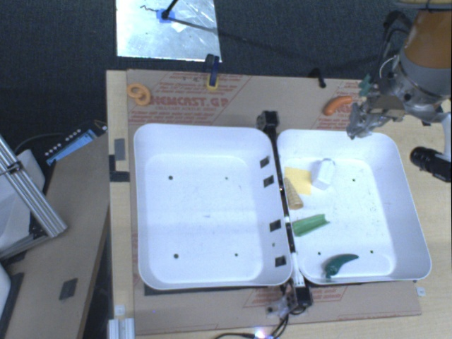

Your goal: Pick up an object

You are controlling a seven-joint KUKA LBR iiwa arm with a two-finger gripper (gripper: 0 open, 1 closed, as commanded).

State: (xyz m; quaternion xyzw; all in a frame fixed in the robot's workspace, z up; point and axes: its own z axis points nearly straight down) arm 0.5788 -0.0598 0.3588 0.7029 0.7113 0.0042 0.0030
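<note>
Hand (pixel 359 127): above the right bin's (pixel 402 189) far rim, holding nothing (grip state cannot be told).
Objects: white block (pixel 323 174), yellow piece (pixel 299 181), green piece (pixel 309 224), teal piece (pixel 340 263), all in the right bin.
Left bin (pixel 205 203): alongside on the worktop (pixel 120 217).

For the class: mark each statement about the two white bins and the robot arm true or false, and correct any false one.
1. All loose objects lie in the right bin. True.
2. The end effector grips the yellow block. False: it hangs above the bin's far rim, apart from the block.
3. The white object touches the yellow block. True.
4. The teal curved piece lies farthest from the camera. False: it lies nearest, by the front rim.
</note>
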